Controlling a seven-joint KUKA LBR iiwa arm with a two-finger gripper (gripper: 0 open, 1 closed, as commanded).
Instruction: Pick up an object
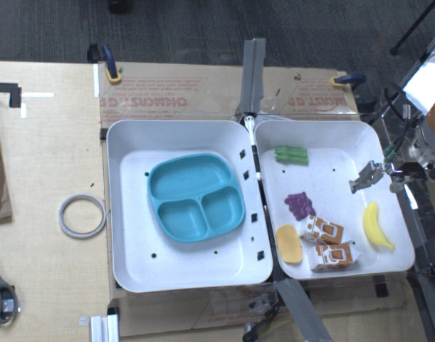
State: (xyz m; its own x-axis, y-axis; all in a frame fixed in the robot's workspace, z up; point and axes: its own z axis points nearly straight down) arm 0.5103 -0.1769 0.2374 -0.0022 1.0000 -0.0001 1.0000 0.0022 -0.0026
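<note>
My gripper [381, 179] hovers over the right edge of the right bin [331, 137], above and apart from a yellow banana [377, 226]. Its two fingers stand open with nothing between them. Also in this bin lie a green bean-like piece [291, 155] at the back, a purple grape bunch [299, 205] in the middle, a yellow-orange oval piece [289, 244] at the front left, and two orange-and-white snack packets [324, 230] [333, 257] beside it.
The left bin [124, 191] holds a blue divided plate [196, 197]. On the wooden bench to the left lie a grey tape ring [82, 215] and scissors [0, 301]. A metal bar [253, 77] rises behind the bins' shared wall.
</note>
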